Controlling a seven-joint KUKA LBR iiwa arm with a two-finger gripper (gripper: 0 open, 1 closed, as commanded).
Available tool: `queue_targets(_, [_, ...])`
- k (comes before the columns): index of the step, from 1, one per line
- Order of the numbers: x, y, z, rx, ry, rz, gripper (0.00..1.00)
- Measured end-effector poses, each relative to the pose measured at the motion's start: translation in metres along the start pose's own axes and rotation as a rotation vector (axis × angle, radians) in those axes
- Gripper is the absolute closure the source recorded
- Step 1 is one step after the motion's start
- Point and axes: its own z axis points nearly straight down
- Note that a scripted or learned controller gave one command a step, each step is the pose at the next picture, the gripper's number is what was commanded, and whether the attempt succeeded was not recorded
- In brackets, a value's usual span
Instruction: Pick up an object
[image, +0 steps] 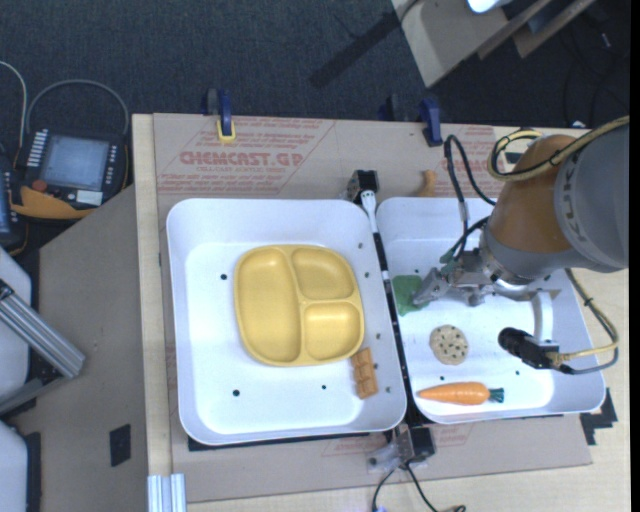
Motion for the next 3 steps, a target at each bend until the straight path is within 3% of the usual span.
queue_targets(1, [0.001,0.002,-0.014,-0.007,0.000,-0.001,1.00])
queue_targets(3, [0.008,0.013,-0.105,-0.008,-0.002,-0.003,1.00])
